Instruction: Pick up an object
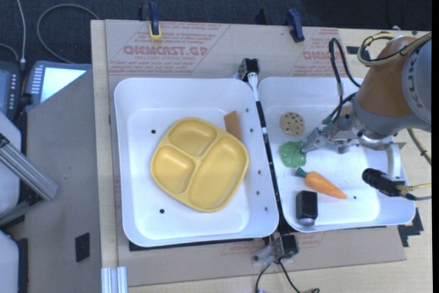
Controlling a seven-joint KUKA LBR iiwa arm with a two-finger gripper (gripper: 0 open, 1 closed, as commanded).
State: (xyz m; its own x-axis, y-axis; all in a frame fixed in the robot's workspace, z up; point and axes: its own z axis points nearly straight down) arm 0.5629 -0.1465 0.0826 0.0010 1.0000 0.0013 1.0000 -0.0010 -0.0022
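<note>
The right bin [357, 216] holds several small objects. A round tan cookie [292, 123] lies near its back left. A green broccoli piece [292, 154] sits at the left side, with an orange carrot [324, 184] just in front of it. A black block [306, 206] rests near the front wall. My gripper [317, 141] hangs low over the middle of this bin, pointing left, just right of the broccoli and behind the carrot. Nothing shows in its grasp.
The left bin [130, 147] holds a yellow divided plate [199, 164] and a small brown block [232, 124] at the plate's back right edge. A black divider rail [264, 141] runs between the bins. Cables [339, 72] loop over the right bin's back edge.
</note>
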